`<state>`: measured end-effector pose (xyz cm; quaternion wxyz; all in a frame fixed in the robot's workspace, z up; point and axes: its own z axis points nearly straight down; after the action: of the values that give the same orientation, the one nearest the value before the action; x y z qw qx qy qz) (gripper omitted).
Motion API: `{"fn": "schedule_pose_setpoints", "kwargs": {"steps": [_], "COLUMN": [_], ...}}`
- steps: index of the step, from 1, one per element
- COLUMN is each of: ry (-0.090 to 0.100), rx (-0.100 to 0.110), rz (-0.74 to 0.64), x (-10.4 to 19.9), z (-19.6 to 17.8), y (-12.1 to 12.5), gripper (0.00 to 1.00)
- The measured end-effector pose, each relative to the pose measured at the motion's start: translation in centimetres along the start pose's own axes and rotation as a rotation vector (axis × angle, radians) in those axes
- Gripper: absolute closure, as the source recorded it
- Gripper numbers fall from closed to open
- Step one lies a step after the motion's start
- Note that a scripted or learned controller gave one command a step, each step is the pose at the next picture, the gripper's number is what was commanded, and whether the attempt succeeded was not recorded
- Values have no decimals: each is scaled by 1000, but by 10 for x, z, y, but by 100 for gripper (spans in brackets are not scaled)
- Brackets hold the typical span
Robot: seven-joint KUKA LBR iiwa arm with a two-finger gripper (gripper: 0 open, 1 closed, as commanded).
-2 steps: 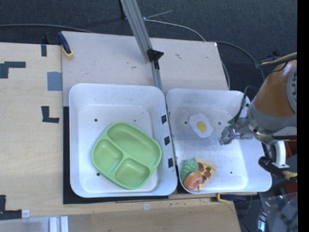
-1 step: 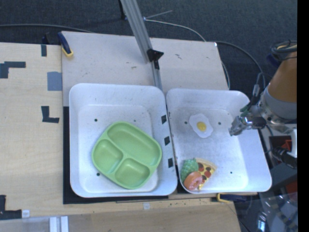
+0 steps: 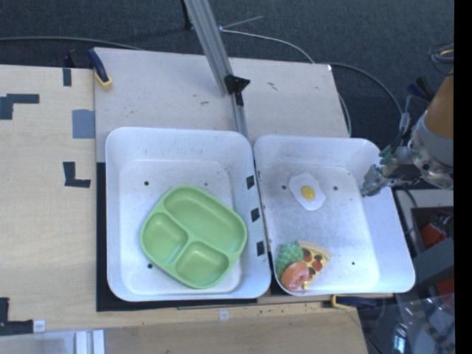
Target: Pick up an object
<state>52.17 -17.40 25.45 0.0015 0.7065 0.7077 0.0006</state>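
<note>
The claw (image 3: 371,181), jaw state not discernible, is seen at the right bin's (image 3: 383,260) right wall; the fried egg (image 3: 307,192) lies just left of it, mid-bin.

My hand (image 3: 371,183) sits over the right shallow white plastic bin's (image 3: 383,234) right wall. That bin holds a toy fried egg (image 3: 307,192) and a toy pizza slice (image 3: 302,266). The left bin (image 3: 118,198) holds a green compartment plate (image 3: 194,236).
</note>
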Motion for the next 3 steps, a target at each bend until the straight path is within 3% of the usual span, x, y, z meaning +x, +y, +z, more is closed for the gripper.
{"fn": "schedule_pose_setpoints", "kwargs": {"steps": [1, 3], "ry": [3, 2], "rx": [3, 6], "rz": [-5, -5], "x": [54, 160], "z": [-2, 24], "y": [22, 37], "gripper": [100, 100]}}
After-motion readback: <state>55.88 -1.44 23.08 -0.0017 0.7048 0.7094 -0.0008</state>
